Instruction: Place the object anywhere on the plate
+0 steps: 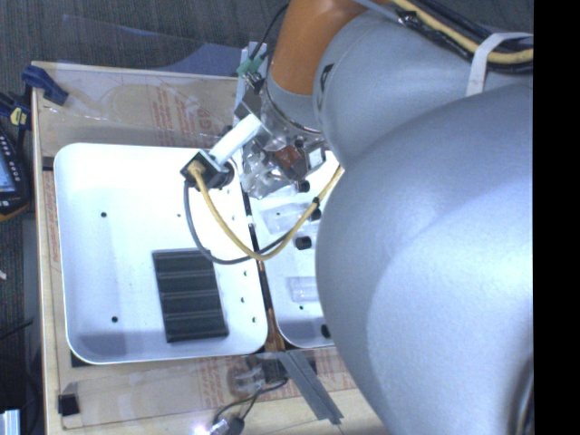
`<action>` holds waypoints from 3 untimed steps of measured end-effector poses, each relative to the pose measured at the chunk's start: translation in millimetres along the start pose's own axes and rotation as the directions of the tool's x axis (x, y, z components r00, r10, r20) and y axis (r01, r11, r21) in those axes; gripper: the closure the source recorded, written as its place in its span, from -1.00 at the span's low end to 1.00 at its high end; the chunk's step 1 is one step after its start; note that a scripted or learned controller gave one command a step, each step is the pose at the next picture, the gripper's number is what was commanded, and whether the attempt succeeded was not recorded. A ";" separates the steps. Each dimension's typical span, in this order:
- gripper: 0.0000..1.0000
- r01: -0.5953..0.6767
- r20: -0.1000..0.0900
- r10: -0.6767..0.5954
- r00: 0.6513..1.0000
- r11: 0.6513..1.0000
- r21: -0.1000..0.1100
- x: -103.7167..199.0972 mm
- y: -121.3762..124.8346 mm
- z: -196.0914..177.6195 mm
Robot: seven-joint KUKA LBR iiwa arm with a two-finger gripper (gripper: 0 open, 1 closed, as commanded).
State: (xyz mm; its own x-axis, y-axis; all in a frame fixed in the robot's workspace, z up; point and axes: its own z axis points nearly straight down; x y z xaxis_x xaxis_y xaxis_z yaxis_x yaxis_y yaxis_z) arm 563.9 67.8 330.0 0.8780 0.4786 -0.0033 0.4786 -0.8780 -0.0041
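Pale board bench (136, 107) with faint red print, grey floor behind; one blue clamp (43, 82) at the far left corner. Bears two shallow white bins side by side, touching along a dark seam. Left bin (82, 179): in full view, holds one black ribbed slab (188, 295), rectangular, lying flat near the front wall and slightly right of the middle, long side running front to back, apart from every wall. A few small dark dots on that bin's floor, otherwise bare white. Right bin (294, 329): mostly hidden under the arm, just a strip of floor and the front left corner showing; on that strip one pale, clear piece (301, 288), too faint to identify. Cannot tell which item counts as the plate. One grey arm (426, 225) reaching in from the right, orange band (304, 34) above the wrist. Gripper (272, 166) hangs over the seam between the bins, toward the rear, well apart from the slab. Opening of the gripper: cannot tell, hidden in glare and clutter at the wrist; nothing seen in its grasp. One yellow cable (217, 229) loops from the wrist down over the left bin's right side. Count: two bins, one slab, one clear piece, one arm, one cable.
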 end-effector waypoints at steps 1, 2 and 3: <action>1.00 0.263 0.003 -0.263 0.965 0.965 0.002 -51.8 -27.7 132.1; 1.00 0.101 0.004 -0.101 0.995 0.995 0.003 -39.6 -71.3 183.8; 1.00 0.304 -0.001 -0.304 0.953 0.953 -0.001 -4.9 -176.0 100.9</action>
State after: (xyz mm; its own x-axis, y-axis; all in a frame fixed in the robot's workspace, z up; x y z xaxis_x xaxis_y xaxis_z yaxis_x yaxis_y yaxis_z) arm 475.0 220.1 229.8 0.6910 0.7228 -0.0013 0.7228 -0.6910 -0.0041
